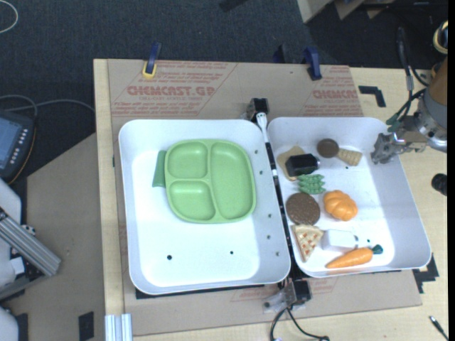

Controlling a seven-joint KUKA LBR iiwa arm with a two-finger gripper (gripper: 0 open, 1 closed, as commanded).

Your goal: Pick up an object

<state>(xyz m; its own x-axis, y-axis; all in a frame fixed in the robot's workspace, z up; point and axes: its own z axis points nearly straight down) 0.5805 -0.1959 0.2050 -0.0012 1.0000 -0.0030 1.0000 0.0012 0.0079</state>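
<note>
The right bin (402, 190) holds several toy foods: a carrot (350, 257), an orange croissant (340, 204), a brown round patty (303, 208), a pizza slice (308, 241), a white block (340, 239), a green leafy piece (311, 183), a black block (301, 163), a small brown disc (328, 148) and a cracker (349, 156). My gripper (387, 148) hangs at the bin's upper right rim, apart from every item. Nothing shows between its fingers.
The left bin (142, 247) carries a green three-compartment tray (210, 180). Both bins rest on a cardboard sheet (185, 87) held by a yellow clamp (150, 67) and a blue clamp (311, 62). A black clip (259, 108) sits between the bins at the back.
</note>
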